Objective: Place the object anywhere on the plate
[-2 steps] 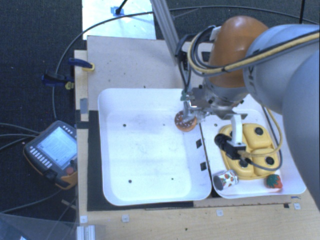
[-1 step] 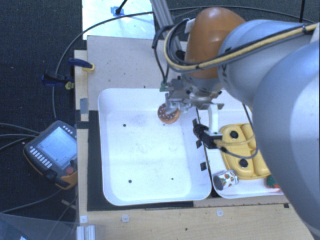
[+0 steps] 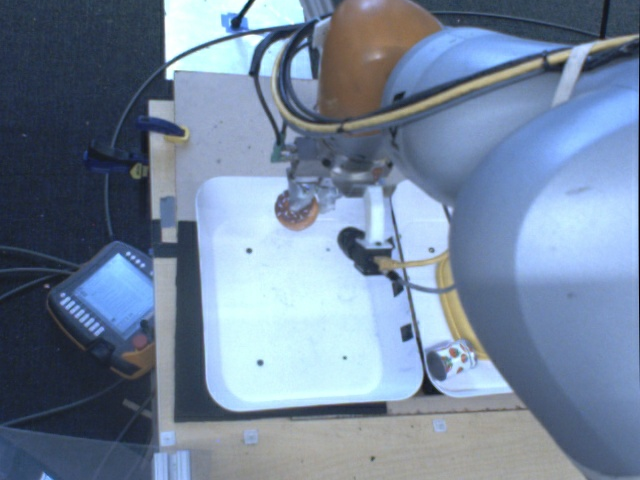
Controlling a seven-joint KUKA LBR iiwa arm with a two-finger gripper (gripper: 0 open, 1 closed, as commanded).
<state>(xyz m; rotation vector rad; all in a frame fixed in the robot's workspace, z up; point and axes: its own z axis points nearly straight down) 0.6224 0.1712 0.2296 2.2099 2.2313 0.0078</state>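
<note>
Arm filled the frame from 3 o'clock and covered most of the right bin. Left bin sat centre frame on the tabletop, its floor bare apart from a few dark specks.

Tool hung over the left bin's 12 o'clock edge. A small round brown-orange object, pale markings on its face, sat right under the tool at the 11 o'clock side. Looked like it was at the tip, but contact was hidden, so I couldn't tell whether the tool was apart, together or clamped on it. Could equally have been lying on the bin floor beside the tip.

A white piece with red and dark spots showed at 5 o'clock in the right bin, against the arm's edge. Possibly the plate or another item; too little visible to say.

Progress call: placing not done. Object was in the left bin's top edge zone, on no plate. Left to do: confirm grip, carry to the plate, release. I'd rate it early to mid task at best.

Pendant lay at 9 o'clock off the tabletop, blue clamp at 10 o'clock.
</note>
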